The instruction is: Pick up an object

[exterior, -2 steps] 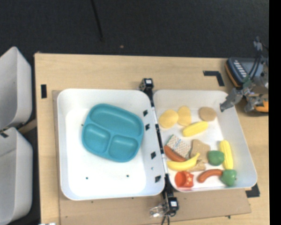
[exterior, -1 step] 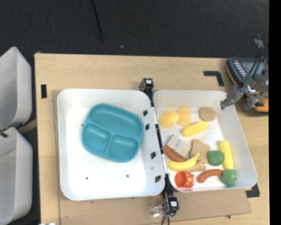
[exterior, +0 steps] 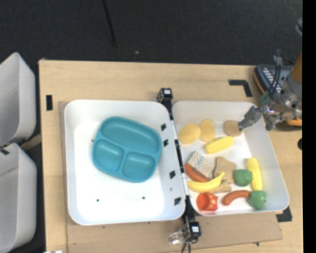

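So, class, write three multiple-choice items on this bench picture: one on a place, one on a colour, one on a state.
1. Where does the divided plate lie?
A. left bin
B. right bin
C. bare bench

2. What colour is it?
A. red
B. teal
C. yellow

3. Where is the gripper?
A. over the plate
B. at the right bin's upper right edge
C. over the banana

Answers: 1 A, the left bin's white floor surrounds it. 2 B, plainly blue-green. 3 B, it hangs beside the tan round piece.

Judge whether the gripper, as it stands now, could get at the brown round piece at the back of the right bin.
Probably yes. The gripper hangs just right of the brown round piece, which lies uncovered, with the yellow piece its closest neighbour.
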Motion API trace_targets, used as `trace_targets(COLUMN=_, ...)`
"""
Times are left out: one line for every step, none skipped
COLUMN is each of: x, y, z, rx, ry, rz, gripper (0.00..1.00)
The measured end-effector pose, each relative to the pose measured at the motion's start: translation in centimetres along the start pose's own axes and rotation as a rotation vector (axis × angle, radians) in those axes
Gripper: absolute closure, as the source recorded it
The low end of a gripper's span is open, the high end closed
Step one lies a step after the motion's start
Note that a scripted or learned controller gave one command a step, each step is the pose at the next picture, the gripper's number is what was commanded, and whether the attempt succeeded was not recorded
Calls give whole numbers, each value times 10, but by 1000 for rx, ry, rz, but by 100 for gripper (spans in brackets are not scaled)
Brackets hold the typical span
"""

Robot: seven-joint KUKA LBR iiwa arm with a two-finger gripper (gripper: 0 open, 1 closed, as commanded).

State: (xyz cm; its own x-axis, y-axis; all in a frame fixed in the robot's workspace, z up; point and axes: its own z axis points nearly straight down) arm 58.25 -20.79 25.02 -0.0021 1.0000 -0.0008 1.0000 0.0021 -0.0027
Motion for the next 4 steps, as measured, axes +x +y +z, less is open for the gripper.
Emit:
trace_targets(x=-8, y=4, z=46, rx=0, ry=-1, rz=4, gripper=0)
trace_targets(x=-2, y=-5, z=101, rx=2, ry=0, rz=5, gripper=0)
trace_targets(x=-3, y=-5, z=152, rx=0, ry=0, rz=6, gripper=0)
trace_targets(x=-4, y=-3, z=138, rx=-7, ry=-2, rz=10, gripper=100)
